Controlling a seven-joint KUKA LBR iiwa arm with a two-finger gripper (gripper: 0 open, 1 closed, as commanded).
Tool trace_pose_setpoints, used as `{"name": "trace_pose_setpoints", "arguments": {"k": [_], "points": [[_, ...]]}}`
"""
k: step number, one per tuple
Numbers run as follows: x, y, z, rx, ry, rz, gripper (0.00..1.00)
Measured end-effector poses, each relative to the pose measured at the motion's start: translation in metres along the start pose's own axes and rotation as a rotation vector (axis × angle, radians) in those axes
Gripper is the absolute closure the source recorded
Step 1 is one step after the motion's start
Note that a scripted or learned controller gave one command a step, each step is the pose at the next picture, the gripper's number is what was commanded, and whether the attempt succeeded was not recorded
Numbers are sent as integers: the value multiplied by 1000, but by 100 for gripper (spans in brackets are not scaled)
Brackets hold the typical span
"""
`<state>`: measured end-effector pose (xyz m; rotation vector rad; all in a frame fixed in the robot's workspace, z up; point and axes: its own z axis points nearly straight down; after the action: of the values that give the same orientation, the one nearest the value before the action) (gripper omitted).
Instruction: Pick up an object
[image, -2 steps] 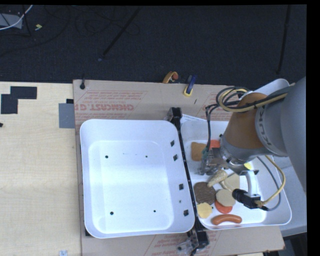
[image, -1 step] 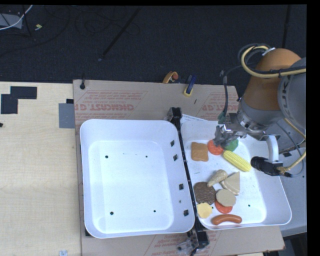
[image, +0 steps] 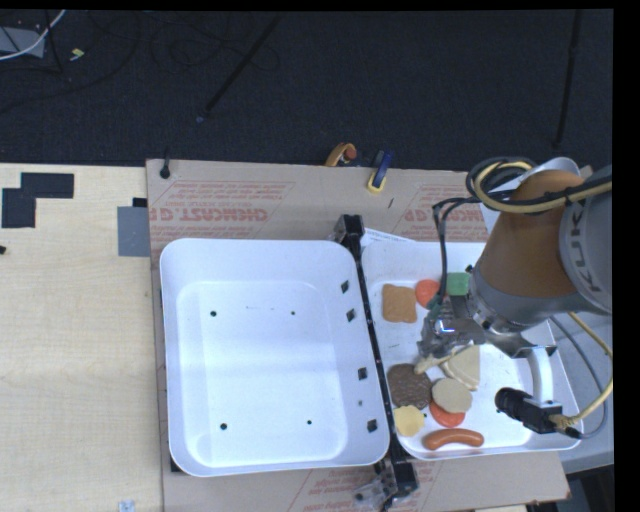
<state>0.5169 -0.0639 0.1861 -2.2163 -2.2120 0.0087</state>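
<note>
Arm: grey KUKA arm with orange band (image: 530, 235), entering from the right, bent down over the right bin (image: 520, 440). Gripper (image: 440, 335) low among the bin's items; whether its fingers are open or closed cannot be told, the wrist hiding them.

Right bin contents: tan square piece (image: 399, 303); orange-red round piece (image: 427, 291); green piece (image: 458, 283); dark brown round piece (image: 407, 383) just beside the gripper; cream round piece (image: 451, 396); yellow piece (image: 408, 420); red sausage-shaped piece (image: 453, 438) near the front wall.

Left bin (image: 180, 300): white, shallow.

Writing: red print on the cardboard sheet (image: 250, 195) under the bins, upside down, not legible
</note>
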Motion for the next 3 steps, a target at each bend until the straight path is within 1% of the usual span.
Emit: {"name": "trace_pose_setpoints", "arguments": {"k": [1,2,3], "points": [[84,38,-1,-9,0,-10,100],[117,52,-62,-14,-1,-6,100],[62,68,-32,-5,-6,3,100]]}}
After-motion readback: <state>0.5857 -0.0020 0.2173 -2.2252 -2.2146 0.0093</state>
